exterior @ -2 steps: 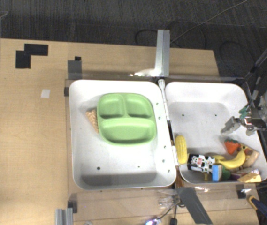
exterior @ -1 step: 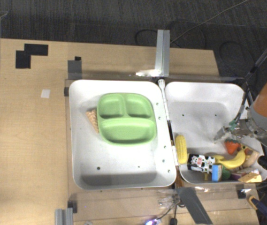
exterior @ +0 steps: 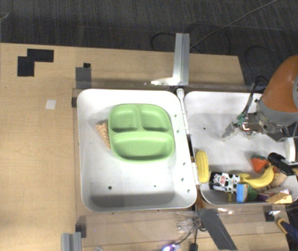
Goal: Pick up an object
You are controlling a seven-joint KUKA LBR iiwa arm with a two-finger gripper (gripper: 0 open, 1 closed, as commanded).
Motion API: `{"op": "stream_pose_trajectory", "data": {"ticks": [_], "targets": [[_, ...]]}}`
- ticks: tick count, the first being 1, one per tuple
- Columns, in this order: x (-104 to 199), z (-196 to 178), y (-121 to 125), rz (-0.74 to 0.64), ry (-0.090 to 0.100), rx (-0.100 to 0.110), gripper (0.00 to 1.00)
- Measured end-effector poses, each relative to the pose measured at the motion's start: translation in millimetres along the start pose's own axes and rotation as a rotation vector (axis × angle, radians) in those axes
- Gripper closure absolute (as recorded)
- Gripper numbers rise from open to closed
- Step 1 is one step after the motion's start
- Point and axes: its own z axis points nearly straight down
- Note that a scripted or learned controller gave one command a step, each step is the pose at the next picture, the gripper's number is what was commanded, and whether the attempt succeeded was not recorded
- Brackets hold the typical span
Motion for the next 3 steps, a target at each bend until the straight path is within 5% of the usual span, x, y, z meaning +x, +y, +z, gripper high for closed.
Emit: {"op": "stream_pose_trajectory", "data": {"ticks": [1, 2, 3], "targets": [[-37, -2, -79, 0.1, -0.001, 0.003, 0.0], [63, -2, -53, 0.146, 0.002, -0.003, 0.0], [52, 3, 75, -0.031, 0.001, 0.006, 0.0]]}}
